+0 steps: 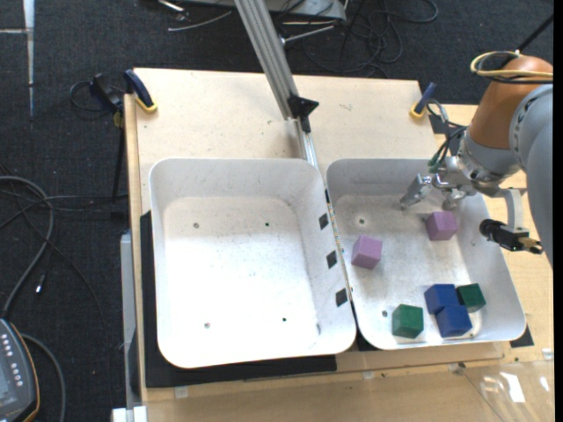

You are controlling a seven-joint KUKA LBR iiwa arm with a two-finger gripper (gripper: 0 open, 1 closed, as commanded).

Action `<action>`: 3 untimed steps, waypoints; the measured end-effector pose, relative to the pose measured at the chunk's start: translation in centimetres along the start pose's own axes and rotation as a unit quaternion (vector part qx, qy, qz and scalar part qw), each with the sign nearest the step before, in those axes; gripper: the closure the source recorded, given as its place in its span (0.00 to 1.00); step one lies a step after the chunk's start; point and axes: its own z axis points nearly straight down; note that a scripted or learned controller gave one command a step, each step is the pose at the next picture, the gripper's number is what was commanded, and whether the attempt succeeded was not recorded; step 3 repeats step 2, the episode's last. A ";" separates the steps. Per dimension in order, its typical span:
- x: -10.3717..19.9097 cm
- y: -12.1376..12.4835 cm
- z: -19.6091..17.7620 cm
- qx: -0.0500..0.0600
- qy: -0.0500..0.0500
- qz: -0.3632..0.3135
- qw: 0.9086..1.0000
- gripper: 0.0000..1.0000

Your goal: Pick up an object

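Hand (431, 195) near bin wall (387, 167) — cramped.

I see two white bins: left bin (233, 262) speckled with dark flecks, right bin (387, 209) same white. In right bin: two lilac cubes (367, 252) (441, 225), blue block (447, 309) at 5 o'clock, two dark green cubes (407, 320) (471, 296). Counter (211, 117) pale tan. Arm (519, 126) grey with orange band; hand (429, 189) silvery metal. Clamps (139, 92) blue with yellow tips. Floor (62, 174) black, dark cables across it.
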 end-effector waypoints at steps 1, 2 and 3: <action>2.1 -4.1 -0.5 0.000 0.000 0.002 1.000 0.00; 2.0 -3.9 -1.5 -0.002 -0.001 0.002 1.000 1.00; 2.0 -3.9 -1.5 -0.002 -0.001 0.002 1.000 1.00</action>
